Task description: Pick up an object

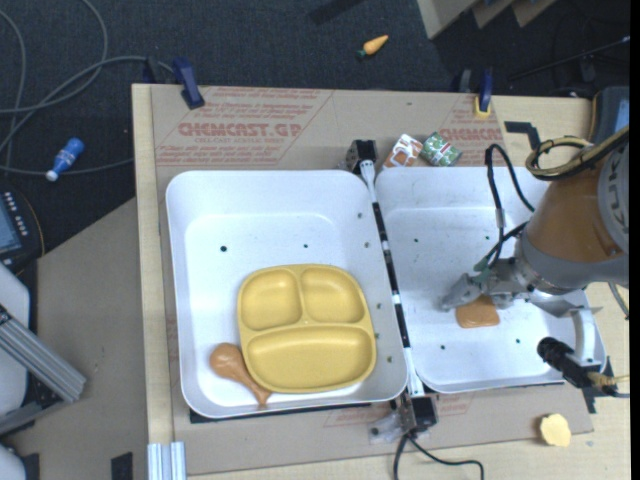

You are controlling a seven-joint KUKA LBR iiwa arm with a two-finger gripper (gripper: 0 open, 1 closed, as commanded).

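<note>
Now we centre the gripper (478,293) squarely over the orange-brown piece (478,315) in the right bin (440,218); we cannot tell its opening.

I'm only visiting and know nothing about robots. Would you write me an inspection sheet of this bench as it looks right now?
Surface: left bin and right bin side by side on a printed board.
Job's things: yellow divided tray and orange drumstick toy in left bin; orange piece in right bin.
Clutter: small packets behind the bins; yellow lump on the board.
Gripper: gripper low over the orange piece; grasp unclear.
Cables: black cable along the arm.
Surroundings: blue bottle and orange bit on dark floor.
</note>
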